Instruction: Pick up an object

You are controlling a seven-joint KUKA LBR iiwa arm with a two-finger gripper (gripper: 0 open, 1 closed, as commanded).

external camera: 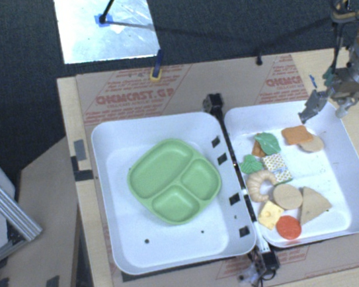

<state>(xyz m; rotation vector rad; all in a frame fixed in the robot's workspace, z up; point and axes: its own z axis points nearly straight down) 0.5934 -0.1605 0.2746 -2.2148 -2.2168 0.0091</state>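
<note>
The right bin [353,167] holds several toy food pieces: a green leaf [267,141], an orange slice [296,134] with a tan piece [312,146] against it, a checkered cracker [276,166], a pale croissant [260,185], a tan disc [286,196], a tan wedge [315,203], a yellow cheese block [269,215] and a red disc [288,227]. My gripper [327,108] hangs over the bin's far right corner, just above and right of the orange slice. It is open, with nothing between its fingers [310,110].
A green divided plate [175,180] lies in the left bin [115,182]. A black divider with clips [231,165] runs between the bins. A shiny foil sheet [107,23] lies beyond the bench, and a metal frame [2,206] stands at the left.
</note>
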